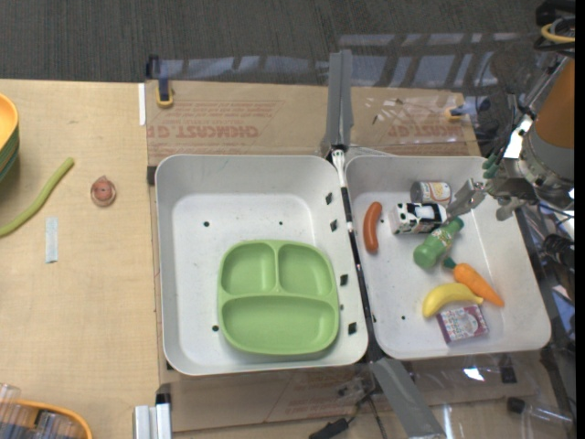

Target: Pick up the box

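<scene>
Pink box (462, 322): we see it in the right bin (530, 337), just beside the banana (450, 298) (front corner).
Gripper (484, 201): fingers spread, pinching nothing.

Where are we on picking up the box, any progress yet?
Nothing looks done yet: the box lies flat in the right bin, near its front edge, just below the banana. The gripper is over the bin's far right side, near the can and well away from the box. Left: move over the box, descend, grasp and lift.
</scene>
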{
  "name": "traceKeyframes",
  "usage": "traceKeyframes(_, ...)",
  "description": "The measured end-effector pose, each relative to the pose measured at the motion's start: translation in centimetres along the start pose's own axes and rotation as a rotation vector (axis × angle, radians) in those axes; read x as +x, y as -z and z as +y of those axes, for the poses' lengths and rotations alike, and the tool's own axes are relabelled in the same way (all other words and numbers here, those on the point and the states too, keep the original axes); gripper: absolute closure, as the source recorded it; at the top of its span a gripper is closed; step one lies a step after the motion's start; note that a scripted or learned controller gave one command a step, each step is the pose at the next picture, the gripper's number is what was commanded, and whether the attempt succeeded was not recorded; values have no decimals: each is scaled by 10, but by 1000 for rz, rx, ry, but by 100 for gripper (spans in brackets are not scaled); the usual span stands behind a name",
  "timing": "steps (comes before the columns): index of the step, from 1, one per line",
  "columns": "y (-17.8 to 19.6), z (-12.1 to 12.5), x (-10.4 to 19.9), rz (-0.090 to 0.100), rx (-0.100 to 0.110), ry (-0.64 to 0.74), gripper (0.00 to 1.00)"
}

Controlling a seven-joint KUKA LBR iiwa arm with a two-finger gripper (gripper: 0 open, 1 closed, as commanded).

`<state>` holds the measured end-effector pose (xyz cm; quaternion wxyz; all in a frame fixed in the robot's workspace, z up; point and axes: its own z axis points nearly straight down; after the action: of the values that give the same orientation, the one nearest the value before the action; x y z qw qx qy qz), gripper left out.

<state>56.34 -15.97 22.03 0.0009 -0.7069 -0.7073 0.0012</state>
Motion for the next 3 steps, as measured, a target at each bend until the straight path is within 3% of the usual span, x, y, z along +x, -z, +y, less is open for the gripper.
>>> traceKeyframes(1,-126,84,6,-2,-6,28,0)
traceKeyframes(2,-116,84,5,-4,-6,31,100)
traceKeyframes(3,-107,84,5,-6,-7,32,100)
